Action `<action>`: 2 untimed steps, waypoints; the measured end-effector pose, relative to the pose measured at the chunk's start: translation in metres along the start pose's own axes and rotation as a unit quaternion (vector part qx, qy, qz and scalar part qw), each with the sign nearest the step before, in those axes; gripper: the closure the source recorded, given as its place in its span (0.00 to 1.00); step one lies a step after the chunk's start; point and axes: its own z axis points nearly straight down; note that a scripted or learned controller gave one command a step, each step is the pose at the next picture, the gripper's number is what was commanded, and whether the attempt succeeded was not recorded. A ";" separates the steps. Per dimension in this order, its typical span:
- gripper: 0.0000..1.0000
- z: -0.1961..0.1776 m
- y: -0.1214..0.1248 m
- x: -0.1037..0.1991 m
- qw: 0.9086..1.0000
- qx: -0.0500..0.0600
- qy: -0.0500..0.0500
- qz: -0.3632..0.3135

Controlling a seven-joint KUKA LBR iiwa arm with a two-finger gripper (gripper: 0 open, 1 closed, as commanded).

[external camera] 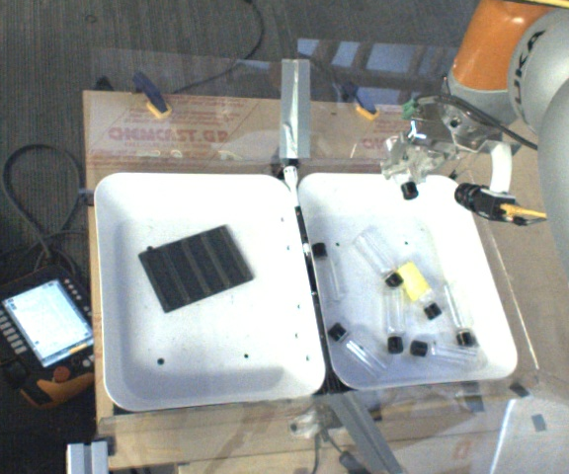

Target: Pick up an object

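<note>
Tool (410, 171) hangs over far edge of right bin (482, 265), small and blurred; can't tell grip. Clear vials (403, 314) with black caps lie scattered in right bin, yellow piece (415, 281) among them. Black ridged slab (197, 267) flat in left bin (126, 363).

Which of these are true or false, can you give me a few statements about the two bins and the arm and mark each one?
1. A dark ribbed panel lies in the left bin. True.
2. The clear tubes with black caps lie in the left bin. False: they are in the right bin.
3. The gripper hangs over the right bin's far edge. True.
4. The small yellow block is beside the ribbed panel. False: it lies among the tubes.
</note>
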 end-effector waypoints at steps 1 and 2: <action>1.00 0.004 -0.004 0.031 0.999 0.001 0.003 0.047; 1.00 -0.004 -0.004 0.031 0.999 0.001 0.002 0.046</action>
